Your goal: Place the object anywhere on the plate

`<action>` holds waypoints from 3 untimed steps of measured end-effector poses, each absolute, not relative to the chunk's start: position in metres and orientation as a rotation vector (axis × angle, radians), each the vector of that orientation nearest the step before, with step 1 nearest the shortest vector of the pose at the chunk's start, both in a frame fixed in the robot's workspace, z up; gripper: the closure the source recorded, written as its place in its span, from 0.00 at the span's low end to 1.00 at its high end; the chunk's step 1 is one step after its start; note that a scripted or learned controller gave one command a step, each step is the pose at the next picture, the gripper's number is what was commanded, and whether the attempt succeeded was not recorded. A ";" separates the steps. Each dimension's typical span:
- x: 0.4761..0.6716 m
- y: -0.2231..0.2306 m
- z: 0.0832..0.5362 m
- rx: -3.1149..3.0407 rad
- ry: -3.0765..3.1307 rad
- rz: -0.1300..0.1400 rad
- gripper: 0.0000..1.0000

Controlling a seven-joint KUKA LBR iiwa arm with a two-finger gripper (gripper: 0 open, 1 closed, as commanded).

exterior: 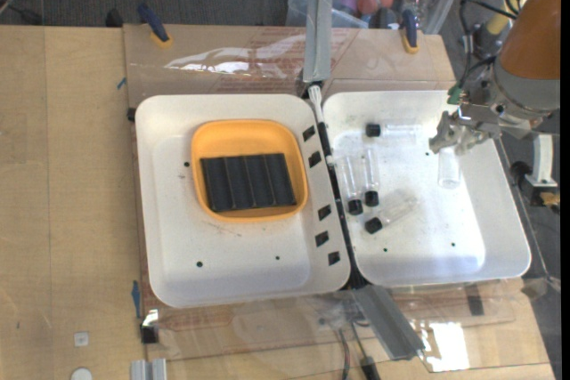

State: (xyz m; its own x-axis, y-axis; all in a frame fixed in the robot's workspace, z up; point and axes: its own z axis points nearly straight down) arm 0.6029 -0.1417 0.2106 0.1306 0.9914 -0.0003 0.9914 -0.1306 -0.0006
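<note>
- Nearest, the desk (62, 191) carries two white bins; the left bin (169, 276) holds the orange plate (245, 138) with a dark ridged block (248, 182) lying on it.
- In the right bin (463, 254), clear black-capped vials (361, 182) lie near the divider, well apart from the plate.
- Farther right, the pincer (448, 157) hangs over this bin with what looks like a clear vial (449, 170) below it; whether it is gripped, I cannot tell.
- Judgement: pickup step; next, confirm the grasp, then carry left over the plate.
</note>
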 end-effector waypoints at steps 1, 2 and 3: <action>0.626 -0.136 0.214 -2.289 -2.156 0.000 1.00; 0.668 -0.131 0.216 -1.918 -2.493 -0.002 1.00; 0.668 -0.125 0.255 -1.741 -2.621 -0.003 1.00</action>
